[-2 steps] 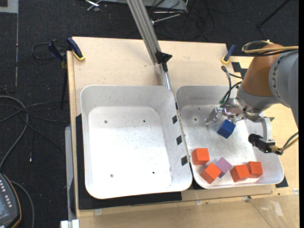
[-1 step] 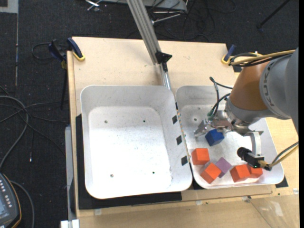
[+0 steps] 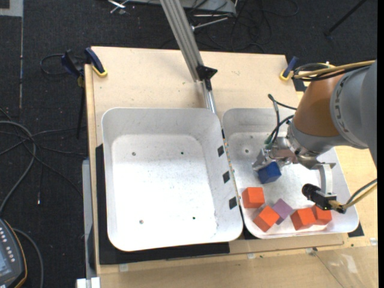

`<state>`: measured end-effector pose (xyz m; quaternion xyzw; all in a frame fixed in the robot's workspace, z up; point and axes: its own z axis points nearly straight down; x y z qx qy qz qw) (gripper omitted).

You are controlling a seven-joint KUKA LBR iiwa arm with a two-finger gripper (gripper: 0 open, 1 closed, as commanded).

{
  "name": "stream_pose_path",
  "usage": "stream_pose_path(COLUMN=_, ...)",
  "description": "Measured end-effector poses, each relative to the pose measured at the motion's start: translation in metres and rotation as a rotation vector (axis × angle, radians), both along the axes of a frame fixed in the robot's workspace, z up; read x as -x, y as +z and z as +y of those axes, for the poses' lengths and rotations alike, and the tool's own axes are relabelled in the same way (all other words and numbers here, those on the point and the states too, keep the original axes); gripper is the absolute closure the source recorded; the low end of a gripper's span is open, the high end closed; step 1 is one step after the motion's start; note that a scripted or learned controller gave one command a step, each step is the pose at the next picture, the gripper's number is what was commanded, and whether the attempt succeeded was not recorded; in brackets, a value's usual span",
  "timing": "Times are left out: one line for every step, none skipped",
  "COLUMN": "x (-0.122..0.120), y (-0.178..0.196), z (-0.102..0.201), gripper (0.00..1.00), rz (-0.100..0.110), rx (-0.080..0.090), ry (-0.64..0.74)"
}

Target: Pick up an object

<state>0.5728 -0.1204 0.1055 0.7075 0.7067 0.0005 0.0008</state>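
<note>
My gripper (image 3: 273, 159) hangs over the middle of the right bin (image 3: 240, 120), reaching in from the right. A blue cube (image 3: 269, 173) sits tilted directly under it, its top edge touching or hidden by the gripper's metal tip. Whether the cube is gripped or just lying on the bin floor cannot be made out. Near the bin's front lie an orange cube (image 3: 254, 197), a second orange cube (image 3: 267, 218), a purple cube (image 3: 282, 209) and two more orange cubes (image 3: 303, 218) at the front right corner.
The left bin (image 3: 108, 161) stands beside the right one, sharing a raised divider (image 3: 227, 167). A slanted metal pole (image 3: 183, 32) crosses the bench's back. Cables (image 3: 327, 69) loop off the arm, and a black fitting (image 3: 313, 192) sits above the right bin's front.
</note>
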Motion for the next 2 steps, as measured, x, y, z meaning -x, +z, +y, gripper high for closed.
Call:
stream_pose_path(x=-0.006, y=0.094, z=0.064, gripper=1.00, rz=-0.007, rx=-0.001, ry=0.009)
stream_pose_path(x=-0.007, y=0.089, z=0.143, gripper=1.00, rz=0.002, rx=-0.003, ry=0.012)
